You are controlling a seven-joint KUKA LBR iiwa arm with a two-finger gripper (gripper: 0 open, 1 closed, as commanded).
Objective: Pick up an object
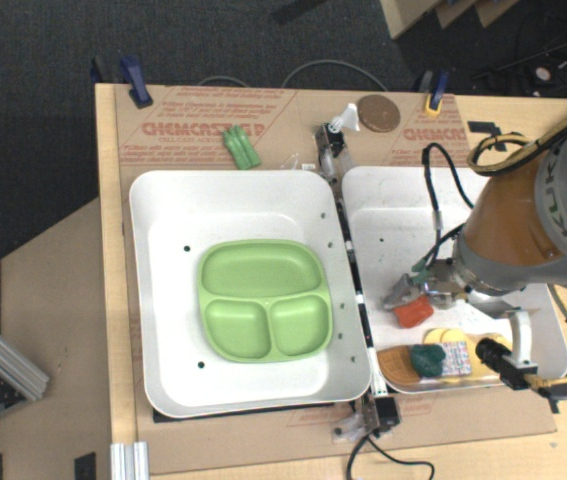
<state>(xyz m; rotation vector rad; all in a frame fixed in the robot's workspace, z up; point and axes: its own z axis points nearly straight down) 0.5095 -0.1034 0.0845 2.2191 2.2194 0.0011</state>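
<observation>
My gripper (410,291) hangs low over the middle of the right bin (393,203), reaching in from the right under the orange-banded arm. Directly below and touching its tip in the view lies a small red-orange object (414,314); whether it is held I cannot tell. Along the bin's front wall lie a dark green block (426,360), a yellow piece (453,337) and a pale patterned item (455,365), resting on a tan dish-like thing (395,366).
The left bin (163,268) holds a light green divided plate (263,299). On the cardboard behind the bins lie a green toy (241,148) and a brown disc (378,114). Blue clamps (138,83) grip the back edge. A black cable (433,183) loops over the right bin.
</observation>
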